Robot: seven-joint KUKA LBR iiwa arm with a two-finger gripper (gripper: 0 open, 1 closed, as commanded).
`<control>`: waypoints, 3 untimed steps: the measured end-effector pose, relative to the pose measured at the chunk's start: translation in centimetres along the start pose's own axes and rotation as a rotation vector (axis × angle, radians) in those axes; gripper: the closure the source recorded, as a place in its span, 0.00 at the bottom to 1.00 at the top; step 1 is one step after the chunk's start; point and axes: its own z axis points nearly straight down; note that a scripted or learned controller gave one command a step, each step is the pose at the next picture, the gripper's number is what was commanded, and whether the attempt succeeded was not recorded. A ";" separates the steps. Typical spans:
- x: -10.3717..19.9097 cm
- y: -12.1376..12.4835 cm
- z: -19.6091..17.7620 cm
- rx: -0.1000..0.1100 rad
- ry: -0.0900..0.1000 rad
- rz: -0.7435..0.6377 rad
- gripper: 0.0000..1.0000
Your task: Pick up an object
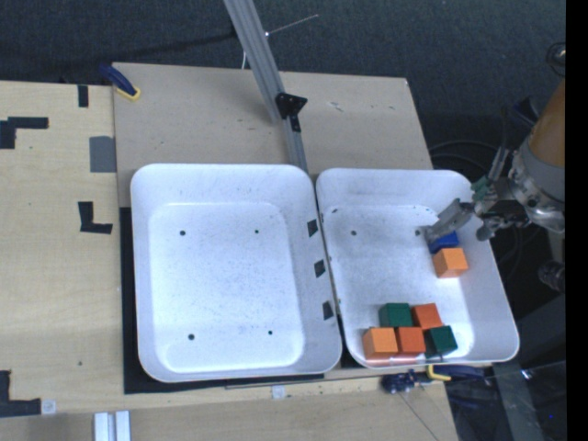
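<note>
Gripper (pixel 439 230) sits low over the right bin (pixel 367 191), near its right wall. Jaws: cannot tell whether apart or together. A blue block (pixel 444 243) lies at the fingertips, touching an orange block (pixel 450 262). More orange and green blocks (pixel 411 330) cluster at the bin's near edge.

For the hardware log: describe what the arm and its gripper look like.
The arm enters from the right: a pale grey wrist under an orange band. Its gripper is dull grey metal with slim fingers and a small green part beside dark fittings. Thin dark cables run near the wrist.
</note>
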 end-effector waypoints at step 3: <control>-1.0 -0.9 9.6 0.007 0.001 0.003 0.00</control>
